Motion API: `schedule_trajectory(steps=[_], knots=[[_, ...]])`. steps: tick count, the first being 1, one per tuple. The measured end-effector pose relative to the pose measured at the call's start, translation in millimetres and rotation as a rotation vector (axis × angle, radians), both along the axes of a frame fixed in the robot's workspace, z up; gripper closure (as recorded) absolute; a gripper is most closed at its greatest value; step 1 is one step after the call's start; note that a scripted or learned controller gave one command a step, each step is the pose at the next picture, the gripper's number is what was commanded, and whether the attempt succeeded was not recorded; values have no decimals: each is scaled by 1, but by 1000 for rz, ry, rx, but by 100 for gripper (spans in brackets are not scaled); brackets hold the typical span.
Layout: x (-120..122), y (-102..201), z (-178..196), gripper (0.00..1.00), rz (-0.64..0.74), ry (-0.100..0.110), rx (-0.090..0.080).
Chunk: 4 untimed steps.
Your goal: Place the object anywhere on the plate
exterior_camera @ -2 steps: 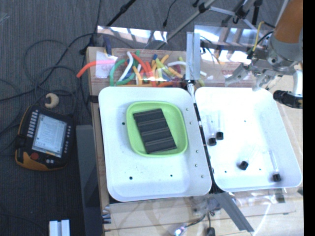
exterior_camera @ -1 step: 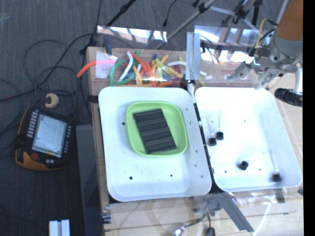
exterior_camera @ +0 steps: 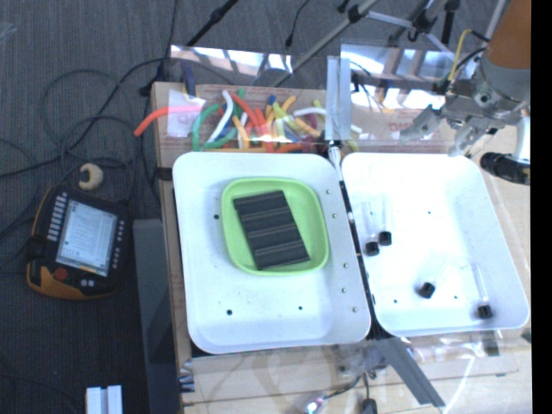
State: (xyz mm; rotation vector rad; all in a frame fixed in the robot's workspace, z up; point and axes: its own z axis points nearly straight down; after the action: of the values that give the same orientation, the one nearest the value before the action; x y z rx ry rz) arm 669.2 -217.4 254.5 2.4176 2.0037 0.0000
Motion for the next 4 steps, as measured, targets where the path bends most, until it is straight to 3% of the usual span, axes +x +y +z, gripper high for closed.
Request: schedule_trajectory(steps=[3,4], knots=[[0,3,-13,0,57,2,-2],[0,2,-9,0,18,1,1]])
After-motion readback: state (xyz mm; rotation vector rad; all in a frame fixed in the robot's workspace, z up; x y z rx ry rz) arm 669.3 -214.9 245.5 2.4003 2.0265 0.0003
